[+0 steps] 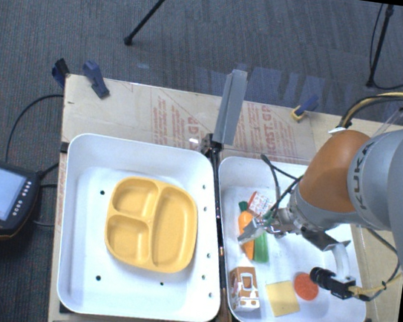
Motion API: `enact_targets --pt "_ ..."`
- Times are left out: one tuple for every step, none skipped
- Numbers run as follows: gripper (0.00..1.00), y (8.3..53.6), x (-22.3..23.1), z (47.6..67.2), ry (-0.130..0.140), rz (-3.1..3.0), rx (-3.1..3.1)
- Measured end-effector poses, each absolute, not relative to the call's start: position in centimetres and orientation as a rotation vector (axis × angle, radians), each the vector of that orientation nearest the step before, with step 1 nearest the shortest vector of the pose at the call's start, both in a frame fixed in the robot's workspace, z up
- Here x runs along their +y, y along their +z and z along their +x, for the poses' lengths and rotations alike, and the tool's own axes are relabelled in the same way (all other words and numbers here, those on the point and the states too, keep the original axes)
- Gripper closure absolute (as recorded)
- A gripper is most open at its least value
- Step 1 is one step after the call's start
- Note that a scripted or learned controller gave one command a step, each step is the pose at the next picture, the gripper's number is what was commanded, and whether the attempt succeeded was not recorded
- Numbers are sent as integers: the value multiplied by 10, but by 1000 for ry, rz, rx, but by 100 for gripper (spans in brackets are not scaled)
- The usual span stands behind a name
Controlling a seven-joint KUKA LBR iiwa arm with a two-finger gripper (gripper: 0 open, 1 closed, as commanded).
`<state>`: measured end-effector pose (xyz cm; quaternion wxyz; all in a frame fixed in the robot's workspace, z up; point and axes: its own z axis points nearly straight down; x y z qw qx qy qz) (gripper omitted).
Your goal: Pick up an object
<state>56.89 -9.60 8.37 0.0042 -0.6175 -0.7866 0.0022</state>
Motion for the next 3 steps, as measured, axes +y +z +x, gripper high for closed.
enact_targets --pt "0 139 -148 613 -2 -1866 -2533" --pt "100 145 -147 611 3 -1858 -2527" --pt "0 144 -147 611 4 -1857 -2527"
